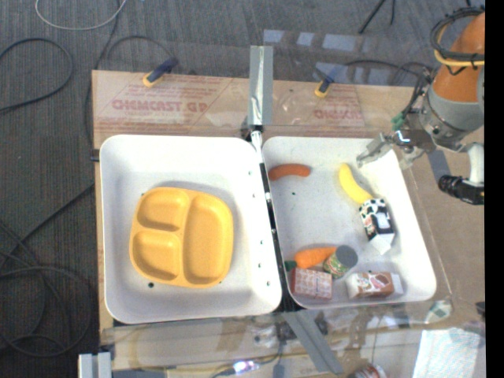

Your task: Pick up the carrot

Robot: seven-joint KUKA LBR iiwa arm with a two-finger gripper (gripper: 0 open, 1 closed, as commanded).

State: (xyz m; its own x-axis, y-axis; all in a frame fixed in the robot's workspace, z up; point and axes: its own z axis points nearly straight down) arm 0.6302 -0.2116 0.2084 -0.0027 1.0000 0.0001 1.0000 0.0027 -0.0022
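Camera view: the carrot [314,257] lies near the front of the right bin [415,211], well apart from the hand [383,150], which hovers released over the bin's far right corner. A banana [352,184], sausage [289,171], milk carton [376,223] and boxes [313,283] share that bin; the left bin [118,164] holds a yellow tray [184,236].

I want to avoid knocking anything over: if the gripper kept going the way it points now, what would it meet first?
The gripper points left and slightly down over the right bin's far corner. The banana probably comes first, though its height is unclear. The carrot lies well off that line.
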